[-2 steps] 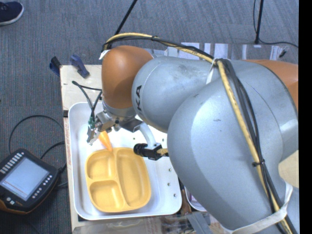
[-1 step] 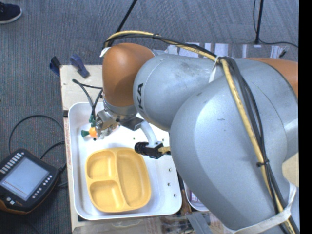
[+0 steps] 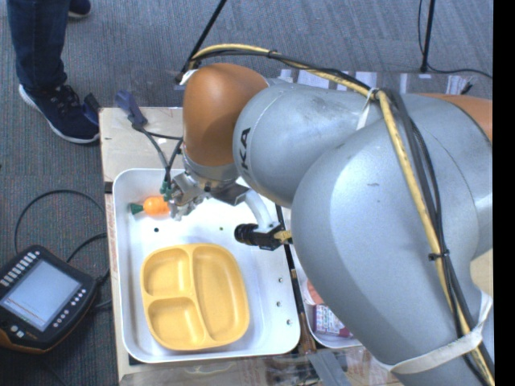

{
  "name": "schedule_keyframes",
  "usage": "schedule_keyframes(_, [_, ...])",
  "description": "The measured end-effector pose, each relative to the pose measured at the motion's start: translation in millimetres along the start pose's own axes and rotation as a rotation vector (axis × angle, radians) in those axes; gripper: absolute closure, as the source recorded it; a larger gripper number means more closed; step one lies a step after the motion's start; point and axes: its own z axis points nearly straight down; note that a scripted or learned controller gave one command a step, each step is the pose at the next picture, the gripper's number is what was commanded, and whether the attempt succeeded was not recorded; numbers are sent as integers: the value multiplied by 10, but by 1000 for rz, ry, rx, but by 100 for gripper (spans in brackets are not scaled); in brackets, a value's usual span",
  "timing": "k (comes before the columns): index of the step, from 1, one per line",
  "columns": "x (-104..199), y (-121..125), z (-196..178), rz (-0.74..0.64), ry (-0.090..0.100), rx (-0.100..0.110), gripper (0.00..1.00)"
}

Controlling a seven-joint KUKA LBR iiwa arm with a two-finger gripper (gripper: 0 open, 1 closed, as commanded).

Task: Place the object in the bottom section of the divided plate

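Observation:
A yellow divided plate point(image 3: 195, 297) lies in the lower half of the left white bin point(image 3: 129, 185), with three sections. A small orange object with a green end point(image 3: 151, 207) lies on the bin floor near the upper left corner. My gripper point(image 3: 178, 200) hangs just to the right of the orange object, right beside it; its fingertips are hard to make out against the arm, and nothing shows between them.
The big grey arm covers most of the right bin point(image 3: 322, 328), where a red-and-white packet point(image 3: 326, 318) peeks out. A pendant controller point(image 3: 40, 296) lies on the floor at the left. A person's foot point(image 3: 60, 107) stands beyond the bench.

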Motion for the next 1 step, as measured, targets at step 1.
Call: schedule_keyframes(1, [191, 102, -571, 226, 1, -2, 100])
